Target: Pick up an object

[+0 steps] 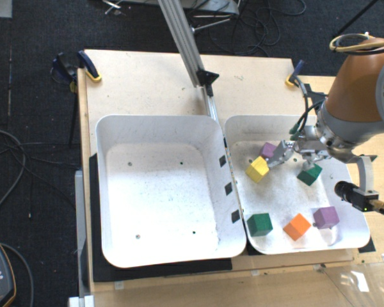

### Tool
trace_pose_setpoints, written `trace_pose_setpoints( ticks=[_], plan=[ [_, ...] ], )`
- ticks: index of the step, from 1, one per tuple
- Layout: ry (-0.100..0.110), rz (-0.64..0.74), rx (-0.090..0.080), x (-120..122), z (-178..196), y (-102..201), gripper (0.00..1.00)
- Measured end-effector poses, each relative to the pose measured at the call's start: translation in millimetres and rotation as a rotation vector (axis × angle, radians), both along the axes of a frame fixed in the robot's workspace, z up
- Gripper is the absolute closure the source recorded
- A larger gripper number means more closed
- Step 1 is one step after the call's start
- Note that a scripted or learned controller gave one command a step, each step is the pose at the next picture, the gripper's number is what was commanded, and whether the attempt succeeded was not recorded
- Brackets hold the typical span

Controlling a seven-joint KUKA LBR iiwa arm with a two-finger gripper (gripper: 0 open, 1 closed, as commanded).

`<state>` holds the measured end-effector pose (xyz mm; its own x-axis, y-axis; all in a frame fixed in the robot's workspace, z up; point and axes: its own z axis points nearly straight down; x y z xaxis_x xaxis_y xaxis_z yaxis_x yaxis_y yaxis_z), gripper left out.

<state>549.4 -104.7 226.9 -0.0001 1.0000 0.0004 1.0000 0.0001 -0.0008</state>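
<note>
The gripper (pixel 278 157) reaches into the right bin (pixel 243 130) from the right, its tip between a small purple block (pixel 267 150) and a yellow cube (pixel 258 169); whether the fingers are apart or together cannot be told. The yellow cube is bright, tilted on the bin floor just beside the tip, and nothing visibly sits between the fingers. Elsewhere in that bin lie a dark green block (pixel 309 174), a green cube (pixel 260 224), an orange cube (pixel 297 226) and a purple cube (pixel 326 217), while the left bin (pixel 115 130) sits alongside on the counter (pixel 147 82).
</note>
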Motion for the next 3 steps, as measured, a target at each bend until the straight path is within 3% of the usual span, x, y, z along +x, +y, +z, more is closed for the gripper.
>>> trace_pose_setpoints(
  ticks=[1,2,3],
  plan=[
    [0.002,0.004,-0.002,59,-88,-4,0.0],
    [-0.001,0.003,-0.002,68,-133,-6,0.0],
    [-0.003,0.004,-0.002,69,-121,-6,1.0]
  ],
)
